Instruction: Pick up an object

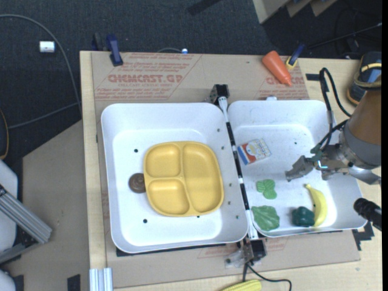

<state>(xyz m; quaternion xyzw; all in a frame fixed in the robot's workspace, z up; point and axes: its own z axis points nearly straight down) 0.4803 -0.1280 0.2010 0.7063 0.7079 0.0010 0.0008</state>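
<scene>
Cardboard-topped worktop (151, 77) below me, two glossy white bins. In the left bin (121, 162): a smooth yellow three-compartment plate (182, 179), a small brown disc (137, 183) touching its left edge. Over the right bin (285, 117) my gripper (301, 168) hangs spread, grasping nothing. Near it lie a curved banana (318, 204), a crinkly green leaf (265, 217), a dark green lump (301, 216), a small carton (254, 151).

Right bin: banana (317, 204) near front right, dark green piece (301, 216) touching it; two green leaves (265, 217) – front left; small carton (254, 151) flat – left side.
</scene>
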